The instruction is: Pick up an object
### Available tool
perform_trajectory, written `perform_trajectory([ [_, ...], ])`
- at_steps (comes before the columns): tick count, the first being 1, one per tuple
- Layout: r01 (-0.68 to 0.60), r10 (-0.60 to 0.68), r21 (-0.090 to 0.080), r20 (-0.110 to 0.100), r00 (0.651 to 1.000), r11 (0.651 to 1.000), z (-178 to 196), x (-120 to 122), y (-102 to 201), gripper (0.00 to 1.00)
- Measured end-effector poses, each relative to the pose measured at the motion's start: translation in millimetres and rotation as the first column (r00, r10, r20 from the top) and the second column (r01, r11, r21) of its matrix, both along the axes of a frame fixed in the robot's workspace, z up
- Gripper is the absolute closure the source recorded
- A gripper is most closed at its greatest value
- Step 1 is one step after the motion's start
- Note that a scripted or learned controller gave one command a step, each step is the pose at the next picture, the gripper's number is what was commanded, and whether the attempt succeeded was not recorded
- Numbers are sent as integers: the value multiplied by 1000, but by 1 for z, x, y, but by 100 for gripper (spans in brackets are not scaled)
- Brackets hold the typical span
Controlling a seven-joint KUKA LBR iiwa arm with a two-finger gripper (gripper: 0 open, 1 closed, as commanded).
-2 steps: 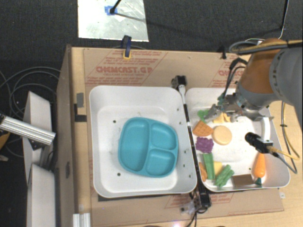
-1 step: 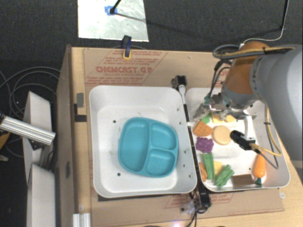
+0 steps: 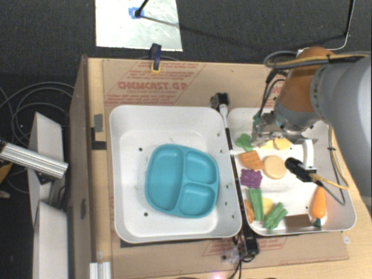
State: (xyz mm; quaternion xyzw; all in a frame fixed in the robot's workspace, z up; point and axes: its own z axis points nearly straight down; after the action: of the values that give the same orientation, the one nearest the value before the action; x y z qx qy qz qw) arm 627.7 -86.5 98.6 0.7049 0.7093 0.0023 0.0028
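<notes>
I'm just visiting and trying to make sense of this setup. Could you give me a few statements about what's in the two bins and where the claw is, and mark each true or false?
1. The blue divided plate lies in the left bin. True.
2. The carrot sits on the blue divided plate. False: it lies in the right bin, near its right wall.
3. The claw is over the right bin. True.
4. The purple toy lies in the left bin. False: it is in the right bin, close to the divide between the bins.
5. The toy foods are spread over both bins. False: they are all in the right bin; the left holds the plate.
</notes>
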Motion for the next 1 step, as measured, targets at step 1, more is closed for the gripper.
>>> perform_trajectory([
  [1,0,0,0,-1,1000,1000,0,0,0,0],
])
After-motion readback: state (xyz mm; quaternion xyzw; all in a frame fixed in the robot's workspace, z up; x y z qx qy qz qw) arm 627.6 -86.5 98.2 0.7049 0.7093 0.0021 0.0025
